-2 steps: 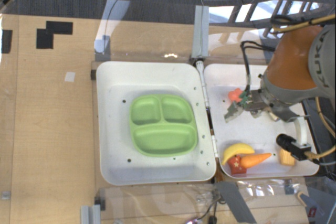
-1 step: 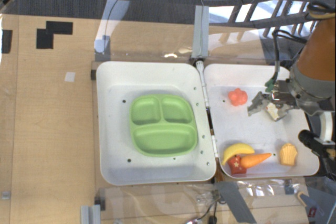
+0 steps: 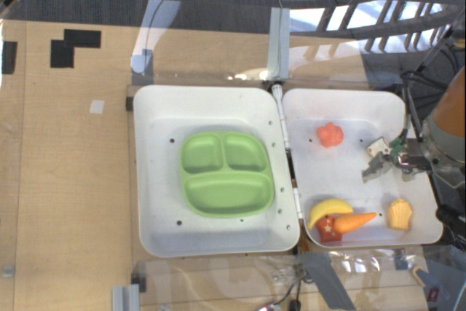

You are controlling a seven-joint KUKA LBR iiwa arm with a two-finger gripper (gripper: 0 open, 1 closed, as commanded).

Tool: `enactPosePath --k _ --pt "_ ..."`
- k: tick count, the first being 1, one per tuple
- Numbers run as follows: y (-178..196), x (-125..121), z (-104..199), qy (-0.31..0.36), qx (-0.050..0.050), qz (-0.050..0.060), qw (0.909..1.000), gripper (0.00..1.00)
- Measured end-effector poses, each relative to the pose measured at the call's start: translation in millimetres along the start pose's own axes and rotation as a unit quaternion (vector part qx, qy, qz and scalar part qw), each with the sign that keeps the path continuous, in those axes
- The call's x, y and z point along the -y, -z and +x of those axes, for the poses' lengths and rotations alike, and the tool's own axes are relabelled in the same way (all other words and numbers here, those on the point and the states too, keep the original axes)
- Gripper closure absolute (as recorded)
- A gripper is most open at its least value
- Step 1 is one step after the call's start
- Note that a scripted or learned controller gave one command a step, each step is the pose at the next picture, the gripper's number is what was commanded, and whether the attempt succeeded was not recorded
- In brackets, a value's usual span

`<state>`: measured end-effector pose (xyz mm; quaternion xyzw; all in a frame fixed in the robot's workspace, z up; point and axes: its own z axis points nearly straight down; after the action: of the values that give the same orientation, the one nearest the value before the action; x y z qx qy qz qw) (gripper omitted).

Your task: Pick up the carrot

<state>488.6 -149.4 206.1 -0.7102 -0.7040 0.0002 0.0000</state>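
Carrot (image 3: 357, 221): lying in right bin (image 3: 349, 120), near front wall, beside banana (image 3: 328, 209).
Claw (image 3: 378, 160): above bin, fingers apart, holding nothing.
Progress: grasp not yet made; descent, closing, lift remain.

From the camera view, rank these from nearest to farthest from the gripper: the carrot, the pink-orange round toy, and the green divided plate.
1. The pink-orange round toy, up and left of the gripper in the right bin, and the orange carrot, below it by the front edge, are too close to call.
2. The green divided plate is farthest, in the left bin.
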Motion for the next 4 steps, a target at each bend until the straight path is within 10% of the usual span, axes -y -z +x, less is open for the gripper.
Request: enactPosePath --k 2,3,4 --pt "-108 0 -56 0.137 -0.001 0.0 0.9905 0.0" --pt "-99 -2 -56 0.137 -0.001 -0.001 0.9905 1.0" --pt "-40 -1 -39 0.115 0.0 -0.001 0.9933 1.0"
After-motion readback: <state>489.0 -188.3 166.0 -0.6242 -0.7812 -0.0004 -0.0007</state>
